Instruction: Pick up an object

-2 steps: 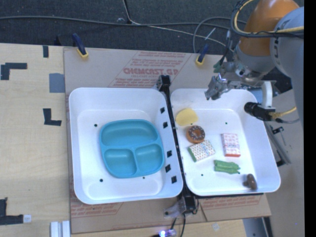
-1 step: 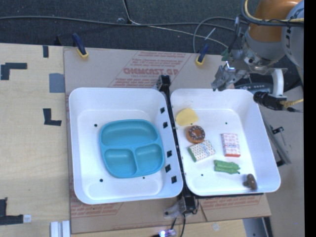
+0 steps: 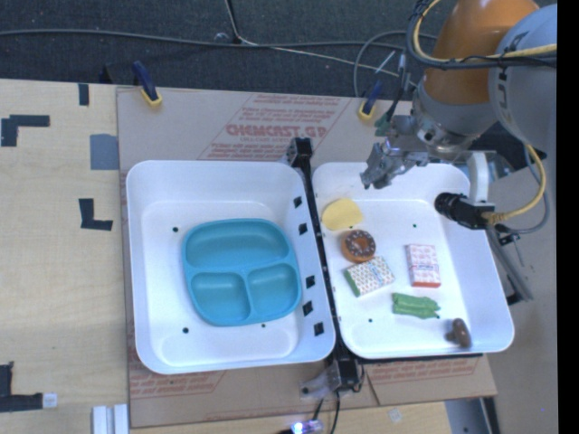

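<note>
Six items in right bin [image 3: 488, 269] | hand [image 3: 378, 177] above far rim | grip state unclear

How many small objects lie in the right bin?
6: yellow piece, donut, patterned box, red-white box, green item, brown item. None seems hidden.

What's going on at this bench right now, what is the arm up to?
A grey robot arm reaches in from the right, with its gripper hovering over the back of the right bin. It holds nothing yet. Below it lie a yellow piece, a brown donut, a patterned packet, a red and white box, a green pod and a small brown item. The left bin holds a blue divided tray.
</note>
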You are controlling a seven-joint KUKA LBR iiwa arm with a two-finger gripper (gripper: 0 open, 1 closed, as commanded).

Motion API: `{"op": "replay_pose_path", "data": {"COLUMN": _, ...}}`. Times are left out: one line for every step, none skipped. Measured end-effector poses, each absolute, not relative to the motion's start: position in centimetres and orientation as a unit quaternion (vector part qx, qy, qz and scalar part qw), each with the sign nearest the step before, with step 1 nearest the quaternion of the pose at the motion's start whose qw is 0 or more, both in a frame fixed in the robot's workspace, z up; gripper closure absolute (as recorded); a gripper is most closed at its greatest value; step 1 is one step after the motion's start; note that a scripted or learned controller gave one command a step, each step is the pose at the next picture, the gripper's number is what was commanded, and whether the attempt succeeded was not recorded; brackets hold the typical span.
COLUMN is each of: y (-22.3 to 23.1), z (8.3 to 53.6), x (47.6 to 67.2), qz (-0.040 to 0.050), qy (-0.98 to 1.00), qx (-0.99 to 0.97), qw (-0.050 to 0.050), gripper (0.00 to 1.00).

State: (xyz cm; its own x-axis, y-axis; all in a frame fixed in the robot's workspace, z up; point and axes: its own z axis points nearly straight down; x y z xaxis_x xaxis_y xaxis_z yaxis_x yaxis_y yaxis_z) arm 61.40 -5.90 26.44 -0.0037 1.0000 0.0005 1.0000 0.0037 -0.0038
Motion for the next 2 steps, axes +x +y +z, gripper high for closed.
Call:
{"op": "replay_pose_path", "data": {"y": -1.2, "z": 24.7, "x": 59.8, "qz": 0.001, "qy": -0.709, "qx": -0.705, "qw": 0.001, "gripper": 1.0}}
{"op": "replay_pose_path", "data": {"y": 3.9, "z": 24.7, "x": 56.9, "qz": 0.0008, "qy": -0.709, "qx": -0.705, "qw": 0.002, "gripper": 1.0}}
